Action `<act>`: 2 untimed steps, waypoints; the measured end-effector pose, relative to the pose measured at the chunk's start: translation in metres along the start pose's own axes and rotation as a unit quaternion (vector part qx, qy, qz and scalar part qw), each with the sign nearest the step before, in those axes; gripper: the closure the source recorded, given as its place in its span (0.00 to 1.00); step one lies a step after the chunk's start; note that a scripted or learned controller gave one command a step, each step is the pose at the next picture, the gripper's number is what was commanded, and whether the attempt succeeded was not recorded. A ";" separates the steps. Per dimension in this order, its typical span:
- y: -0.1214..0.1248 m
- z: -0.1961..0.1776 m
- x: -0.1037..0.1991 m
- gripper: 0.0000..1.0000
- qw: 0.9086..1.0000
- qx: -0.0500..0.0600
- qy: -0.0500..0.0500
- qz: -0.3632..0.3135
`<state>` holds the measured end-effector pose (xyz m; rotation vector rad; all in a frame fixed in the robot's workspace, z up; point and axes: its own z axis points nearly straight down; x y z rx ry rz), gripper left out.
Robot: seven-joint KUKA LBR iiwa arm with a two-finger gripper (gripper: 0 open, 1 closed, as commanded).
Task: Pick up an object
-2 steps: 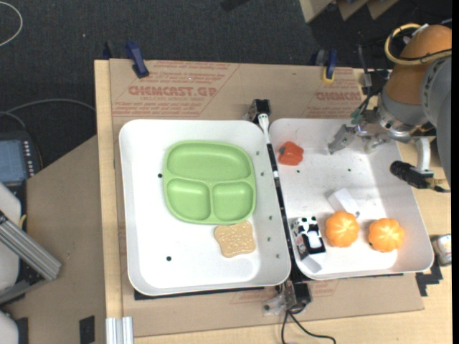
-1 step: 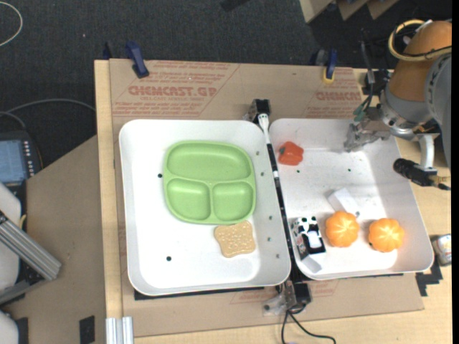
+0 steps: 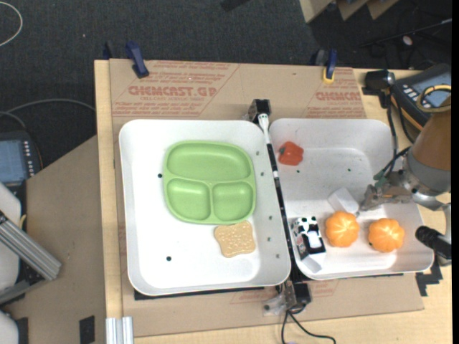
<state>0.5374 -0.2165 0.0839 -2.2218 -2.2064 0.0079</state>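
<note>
The right bin [image 3: 323, 131] holds two oranges side by side near its front, one [image 3: 342, 229] left of the other [image 3: 386, 235]. A small red object [image 3: 290, 153] lies at the bin's back left. A black-and-white toy [image 3: 309, 235] sits by the front left wall. A pale, whitish piece [image 3: 343, 200] lies just behind the left orange. My gripper [image 3: 374, 192] reaches in from the right and hangs low over the bin's right half, behind and between the two oranges, next to the pale piece. I see nothing held in it.
The left bin [image 3: 143, 213] carries a green divided plate [image 3: 209, 180] and a tan, toast-like piece [image 3: 235, 239] in front of it. A black divider [image 3: 273, 178] runs between the bins. Blue [image 3: 135, 58] and yellow [image 3: 329, 64] clamps hold the bench's back edge.
</note>
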 end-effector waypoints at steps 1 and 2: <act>-0.016 0.000 0.103 1.00 1.000 -0.003 0.000 -0.006; -0.052 -0.162 0.152 1.00 1.000 -0.012 -0.002 -0.007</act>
